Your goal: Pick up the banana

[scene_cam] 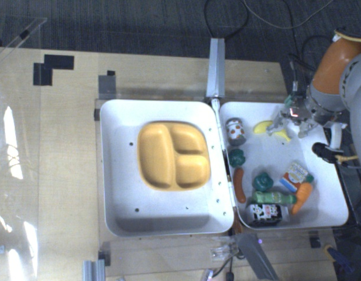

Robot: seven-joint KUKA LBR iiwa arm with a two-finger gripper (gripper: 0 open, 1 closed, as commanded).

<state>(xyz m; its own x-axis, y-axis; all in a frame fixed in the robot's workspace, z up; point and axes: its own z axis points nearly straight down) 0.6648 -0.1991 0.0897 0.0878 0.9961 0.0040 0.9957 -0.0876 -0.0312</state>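
Observation:
The yellow banana lies near the back of the right bin, curving toward the right. My gripper hangs low over the banana's right end, reaching in from the right. Its fingers stand apart, so it is open, with one finger across the banana's middle and the other past its right tip. The banana still rests on the bin floor, and its right end is partly hidden under the gripper.
In the right bin are a small can, a green lump, a red sausage, a green round thing, a green can, a dark carton, a carrot and a packet. The left bin holds a yellow divided tray.

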